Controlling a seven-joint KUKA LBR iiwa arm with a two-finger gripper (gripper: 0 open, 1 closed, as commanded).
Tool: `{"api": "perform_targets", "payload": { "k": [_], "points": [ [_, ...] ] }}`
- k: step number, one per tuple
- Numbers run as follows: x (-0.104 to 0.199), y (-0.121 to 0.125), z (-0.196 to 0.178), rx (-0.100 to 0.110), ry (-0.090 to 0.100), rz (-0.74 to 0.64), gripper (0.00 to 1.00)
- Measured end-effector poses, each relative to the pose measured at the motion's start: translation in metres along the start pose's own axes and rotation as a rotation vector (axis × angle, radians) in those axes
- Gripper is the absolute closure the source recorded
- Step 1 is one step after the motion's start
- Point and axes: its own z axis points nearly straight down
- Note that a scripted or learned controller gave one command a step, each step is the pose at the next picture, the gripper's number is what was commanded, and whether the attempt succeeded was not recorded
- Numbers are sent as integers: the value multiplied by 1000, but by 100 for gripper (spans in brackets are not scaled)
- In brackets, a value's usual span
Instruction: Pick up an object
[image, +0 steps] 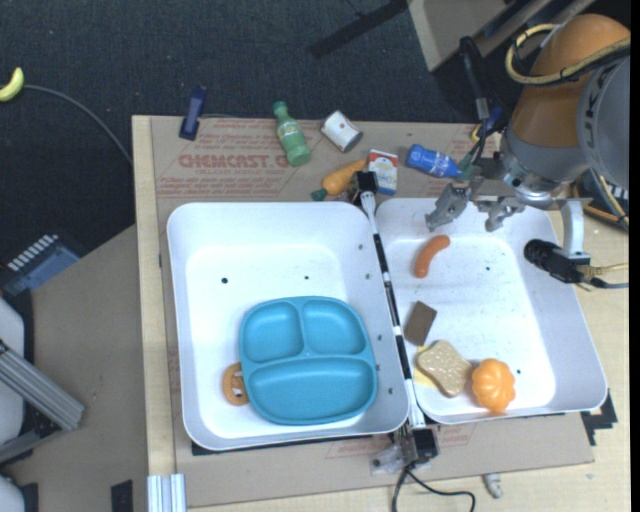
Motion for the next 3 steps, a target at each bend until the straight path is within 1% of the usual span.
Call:
{"api": "perform_targets", "payload": {
  "k": [1, 2, 3],
  "points": [
    [-4, 9, 113, 5, 2, 1, 0],
    [-1, 9, 120, 4, 2, 1, 0],
    [-4, 28, 119, -1, 0, -1, 0]
  ]
}}
